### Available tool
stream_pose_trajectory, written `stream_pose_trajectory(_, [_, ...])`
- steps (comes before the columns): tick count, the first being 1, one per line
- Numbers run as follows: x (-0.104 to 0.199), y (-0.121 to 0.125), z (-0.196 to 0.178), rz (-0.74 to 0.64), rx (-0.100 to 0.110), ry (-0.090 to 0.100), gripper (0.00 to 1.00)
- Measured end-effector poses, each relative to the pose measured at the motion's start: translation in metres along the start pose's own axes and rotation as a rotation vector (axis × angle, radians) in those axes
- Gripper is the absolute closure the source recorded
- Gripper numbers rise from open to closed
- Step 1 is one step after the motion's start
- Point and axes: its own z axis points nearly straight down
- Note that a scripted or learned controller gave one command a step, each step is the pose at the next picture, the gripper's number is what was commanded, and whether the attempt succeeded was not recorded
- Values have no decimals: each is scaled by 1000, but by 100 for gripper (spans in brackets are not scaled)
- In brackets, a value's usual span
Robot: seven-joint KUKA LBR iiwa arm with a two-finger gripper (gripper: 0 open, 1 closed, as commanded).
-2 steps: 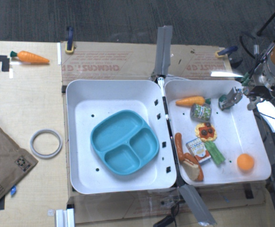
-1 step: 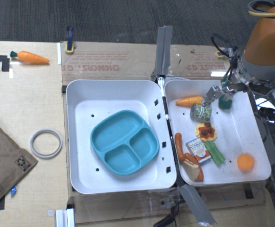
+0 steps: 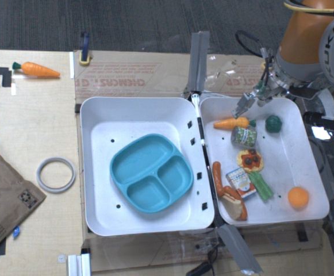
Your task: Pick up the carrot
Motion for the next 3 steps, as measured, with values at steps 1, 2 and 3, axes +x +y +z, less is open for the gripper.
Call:
stream_pose_trajectory(1, [1,1,85,296,-4,-2,0])
stream_pose_trajectory(2, [-20,-6,88,748,5,11,0])
stream_pose_trajectory(3, [-22,-12,88,754,16,6,100])
